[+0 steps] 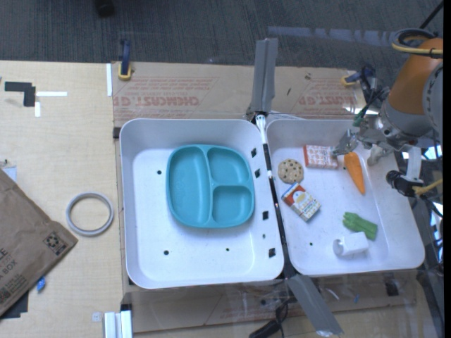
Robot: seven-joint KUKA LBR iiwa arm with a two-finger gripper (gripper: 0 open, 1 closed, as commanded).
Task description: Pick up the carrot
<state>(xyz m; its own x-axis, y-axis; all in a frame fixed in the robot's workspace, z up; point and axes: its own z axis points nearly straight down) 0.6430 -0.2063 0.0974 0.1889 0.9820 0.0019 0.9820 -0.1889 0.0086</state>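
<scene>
The orange carrot [355, 173] lies in the right bin [402, 255], near its far right side, with its thick end pointing away from the camera. My gripper [360, 148] hangs right over that thick end. Its fingers [347, 145] are open, one on each side of the carrot's top, and they do not visibly clamp it. The grey arm with its orange band [414, 83] reaches in from the right.
The right bin also holds a cookie [290, 170], a red and white packet [318, 156], a small box [301, 203], a green toy [359, 224] and a white cup [351, 245]. A teal divided plate [210, 186] lies in the left bin [141, 259]. A tape ring [89, 212] rests on the bench.
</scene>
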